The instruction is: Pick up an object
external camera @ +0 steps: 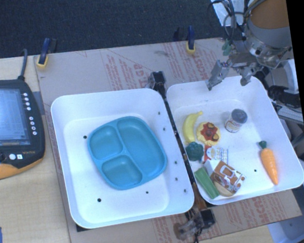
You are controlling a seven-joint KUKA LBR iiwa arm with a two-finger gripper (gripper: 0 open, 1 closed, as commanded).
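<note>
My gripper (229,78) hangs over the far edge of the right bin (279,121), open, its two grey fingers spread apart with nothing between them. Below it in that bin lie a small jar with a grey lid (235,120), a yellow banana (192,125), a red and yellow toy (208,133), a dark green piece (195,151), a small white packet (216,153), a green bar (204,182), a brown and white toy (227,177) and an orange carrot (269,165).
The left bin (79,202) holds a blue divided plate (126,152). A teach pendant (3,126) lies on the bench at far left. Clamps (157,79) sit between the bins' far corners.
</note>
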